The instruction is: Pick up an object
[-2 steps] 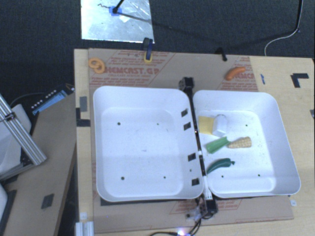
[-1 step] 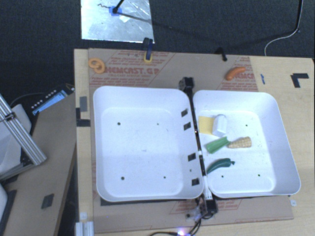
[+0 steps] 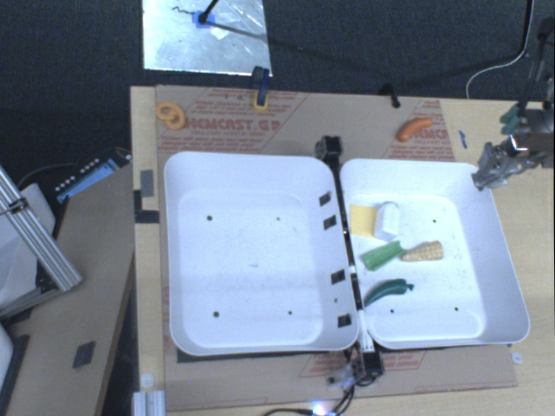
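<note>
The right white bin (image 3: 486, 232) holds a yellow block (image 3: 363, 220) with a white piece (image 3: 388, 219) against it. Below them lie a light green vegetable (image 3: 381, 255), a tan corn cob (image 3: 423, 251) and a dark green pepper (image 3: 385, 291). My gripper (image 3: 487, 173) hangs at the bin's upper right corner, just outside its rim, well apart from all these objects. I see nothing in it.
The left white bin (image 3: 186, 232) sits beside the right one. On the cardboard behind the bins lie an orange sausage-like toy (image 3: 414, 128), an orange ring (image 3: 171, 115) and a yellow and blue clamp (image 3: 259, 89). A foil sheet (image 3: 205, 24) lies further back.
</note>
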`<state>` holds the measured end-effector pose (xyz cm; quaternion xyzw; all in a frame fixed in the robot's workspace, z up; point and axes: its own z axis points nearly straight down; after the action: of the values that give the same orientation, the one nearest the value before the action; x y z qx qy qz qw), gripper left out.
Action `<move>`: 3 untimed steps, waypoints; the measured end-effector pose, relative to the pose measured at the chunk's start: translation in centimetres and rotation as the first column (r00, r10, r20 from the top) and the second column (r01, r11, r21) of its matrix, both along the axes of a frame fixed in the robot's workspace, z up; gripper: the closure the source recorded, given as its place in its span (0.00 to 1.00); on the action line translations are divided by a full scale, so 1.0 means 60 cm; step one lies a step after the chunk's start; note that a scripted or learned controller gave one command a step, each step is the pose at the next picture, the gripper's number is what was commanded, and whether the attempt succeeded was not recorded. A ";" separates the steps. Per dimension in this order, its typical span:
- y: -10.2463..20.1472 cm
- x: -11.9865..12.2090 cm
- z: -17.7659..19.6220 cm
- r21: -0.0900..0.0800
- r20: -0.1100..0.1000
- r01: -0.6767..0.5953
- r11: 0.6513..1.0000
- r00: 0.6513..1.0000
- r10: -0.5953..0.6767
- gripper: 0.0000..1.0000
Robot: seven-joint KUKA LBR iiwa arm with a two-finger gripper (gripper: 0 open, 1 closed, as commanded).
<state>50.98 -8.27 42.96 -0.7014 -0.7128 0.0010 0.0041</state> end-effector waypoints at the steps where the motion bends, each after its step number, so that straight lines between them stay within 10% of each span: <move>1: 0.078 -0.039 0.070 -0.003 0.015 0.006 1.000 1.000 -0.006 1.00; 3: 0.192 -0.038 0.106 -0.003 0.012 0.009 1.000 1.000 -0.009 1.00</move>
<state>48.68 3.28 49.33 -0.7044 -0.7098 -0.0023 -0.0012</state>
